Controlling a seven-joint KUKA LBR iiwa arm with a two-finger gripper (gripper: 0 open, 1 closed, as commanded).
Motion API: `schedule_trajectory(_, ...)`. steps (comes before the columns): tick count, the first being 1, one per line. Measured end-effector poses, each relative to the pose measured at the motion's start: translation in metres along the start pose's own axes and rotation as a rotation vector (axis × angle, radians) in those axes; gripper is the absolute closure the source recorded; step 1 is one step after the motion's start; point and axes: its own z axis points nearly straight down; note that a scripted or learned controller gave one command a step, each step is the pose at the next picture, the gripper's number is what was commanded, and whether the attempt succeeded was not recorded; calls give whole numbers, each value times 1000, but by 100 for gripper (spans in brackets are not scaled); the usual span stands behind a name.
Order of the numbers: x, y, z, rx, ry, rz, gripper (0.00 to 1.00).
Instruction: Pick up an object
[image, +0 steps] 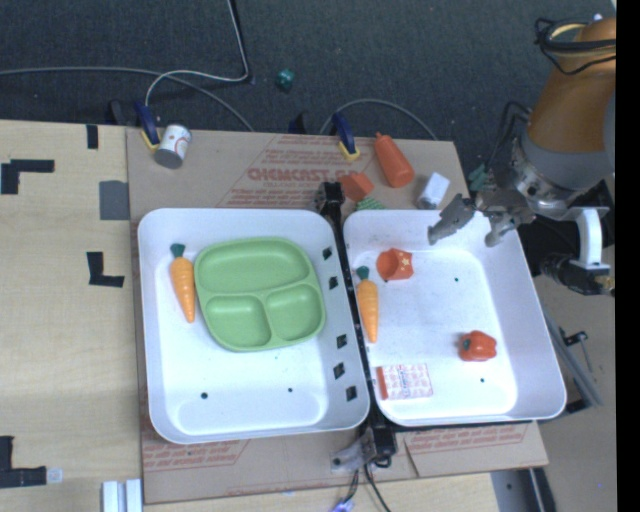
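My gripper (470, 230) hangs over the far right corner of the right bin (520, 300). Its two fingers are spread apart and nothing sits between them. Below and left of it lies an orange-red pepper piece (395, 264). A carrot (368, 306) rests along the right bin's left wall. A red pepper (478, 346) sits near the right wall. A small printed card (404, 381) lies at the front of that bin. In the left bin (160, 330), another carrot (182, 284) lies beside a green divided plate (262, 293).
Behind the bins on the cardboard lie an orange toy (393, 160), a small orange block (356, 186), a white cube (435, 189) and a small can (172, 144). Cables and blue clamps run along the back edge.
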Motion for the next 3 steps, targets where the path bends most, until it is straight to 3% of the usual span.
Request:
schedule_trajectory(1, 22, 54, 65, 2, 1, 0, 0)
schedule_trajectory(2, 25, 76, 197, -2, 0, 0, 0)
schedule_trajectory(3, 25, 76, 188, -1, 0, -2, 100)
